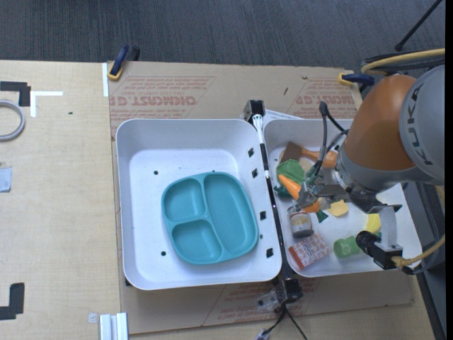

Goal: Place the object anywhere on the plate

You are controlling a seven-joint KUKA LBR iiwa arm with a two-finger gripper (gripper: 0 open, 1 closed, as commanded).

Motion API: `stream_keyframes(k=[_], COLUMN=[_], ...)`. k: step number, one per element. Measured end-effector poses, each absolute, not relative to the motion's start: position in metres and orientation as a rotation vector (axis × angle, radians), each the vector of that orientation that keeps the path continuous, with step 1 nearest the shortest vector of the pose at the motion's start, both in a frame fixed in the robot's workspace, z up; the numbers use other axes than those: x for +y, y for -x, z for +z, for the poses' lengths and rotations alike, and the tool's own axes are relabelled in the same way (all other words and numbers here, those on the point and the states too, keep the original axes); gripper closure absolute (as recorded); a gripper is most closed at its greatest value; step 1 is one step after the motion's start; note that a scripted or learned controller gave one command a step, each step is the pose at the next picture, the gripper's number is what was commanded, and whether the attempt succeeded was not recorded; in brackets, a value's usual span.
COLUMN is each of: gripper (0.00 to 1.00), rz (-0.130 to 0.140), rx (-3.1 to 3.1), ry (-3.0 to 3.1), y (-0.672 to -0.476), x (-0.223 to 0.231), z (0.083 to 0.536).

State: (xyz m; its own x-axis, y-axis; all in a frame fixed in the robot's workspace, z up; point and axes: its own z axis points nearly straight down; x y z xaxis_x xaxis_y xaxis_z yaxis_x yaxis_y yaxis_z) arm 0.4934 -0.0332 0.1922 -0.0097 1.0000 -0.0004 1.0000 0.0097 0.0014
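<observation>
Desk (56,261): pale wood, with a cardboard sheet (163,94) under the two bins.

Arm (396,133): grey, orange band, reaching in from the right and hanging over the right bin (396,261). It covers much of that bin's upper half.

Left bin (141,154): white, holds only the teal plate (210,217), three compartments, lying flat near the middle. Nothing rests on the plate.

Right bin: a loose clutter of small items. Among them a green piece (290,170), an orange piece (289,185), a yellow piece (340,207), a red-and-white packet (308,252), a green cylinder (345,246), and a small brown-and-grey block (301,224).

Gripper (309,198): down among the clutter near the bin's left wall, just above the small block and beside the orange piece. Cannot tell whether it is spread or pressed together; dark hardware and overlapping items hide the tips. Cannot tell which item is the object, or whether anything is pinched.

Step, as judged: the pick phase, in the right bin. No transfer begun, task not far along.

Next move calls for: a confirmed hold on one item, a straight lift clear of its neighbours, then travel left over the divider between bins, high enough to clear both rims, and release anywhere over the plate.

Risk: crowded items, so a pinch may catch two things or none.
</observation>
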Motion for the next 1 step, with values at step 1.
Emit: stream_keyframes(k=[1], gripper=[1.0], rz=[-0.001], rx=[2.108], ry=[-2.329], y=[-0.4984], x=[0.0332], z=[0.222])
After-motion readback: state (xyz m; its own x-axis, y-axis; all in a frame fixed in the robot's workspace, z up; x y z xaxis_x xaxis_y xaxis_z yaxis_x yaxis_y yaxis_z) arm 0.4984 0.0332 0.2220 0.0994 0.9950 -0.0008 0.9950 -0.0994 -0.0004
